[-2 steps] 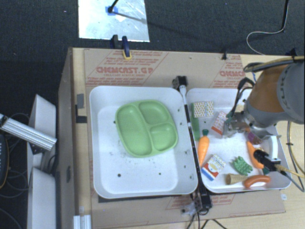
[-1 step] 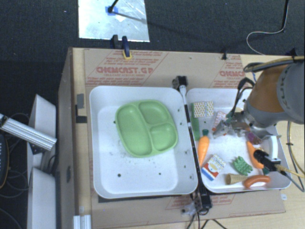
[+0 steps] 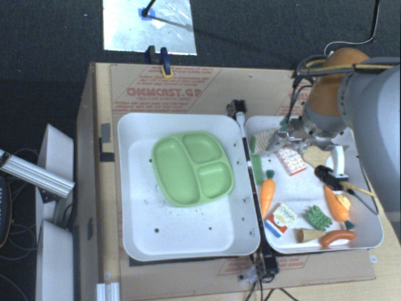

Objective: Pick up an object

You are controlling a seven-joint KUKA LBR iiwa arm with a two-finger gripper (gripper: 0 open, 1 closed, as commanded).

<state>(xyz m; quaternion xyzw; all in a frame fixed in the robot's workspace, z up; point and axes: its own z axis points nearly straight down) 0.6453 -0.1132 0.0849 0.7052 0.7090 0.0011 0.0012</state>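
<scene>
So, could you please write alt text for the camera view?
A grey arm with an orange band reaches from the right over the right bin of toy food, including a carrot and sausage. The left bin holds a green divided tray.

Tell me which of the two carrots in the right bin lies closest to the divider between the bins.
The carrot with the green top, lying beside the divider. The other carrot lies far toward the bin's right side.

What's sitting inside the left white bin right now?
The left white bin holds one light green plastic divided plate, lying flat and tilted askew. Whatever lies beneath the plate is covered.
</scene>
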